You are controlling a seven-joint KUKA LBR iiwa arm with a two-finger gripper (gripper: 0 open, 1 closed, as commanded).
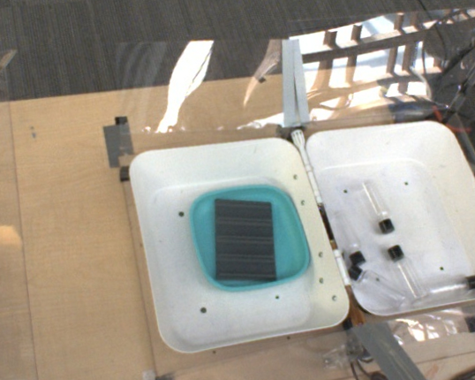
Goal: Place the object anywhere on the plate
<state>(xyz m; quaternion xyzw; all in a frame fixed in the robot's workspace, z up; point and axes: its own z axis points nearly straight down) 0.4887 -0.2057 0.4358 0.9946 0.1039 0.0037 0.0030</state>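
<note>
Pale wood bench (pixel 59 302), left part bare. Left bin (pixel 178 319): teal plate (pixel 202 235) sits about centre, well inside the walls. Dark grey ribbed block (pixel 245 240) lies flat on the plate, long side running near to far and turned slightly off square. All four corners are inside the teal, none over the rim.

Right bin (pixel 429 154), touching the left bin along the middle seam: several clear tubes with black caps (pixel 385 225), loose and scattered toward the near side, one long tube (pixel 441 288) along the near wall.

Gripper state: cannot tell from this frame, whether spread or closed.

Judgement: if the block is the task object, it already rests on the plate and the placing looks complete; what remains is a clean retreat.

Notes for doing that well:
- any departure should go straight up before travelling right, so nothing drags the block;
- the plate looks light and could slide in the bin if nudged;
- keep the return path above the middle seam and off the tubes, which should roll easily.
</note>
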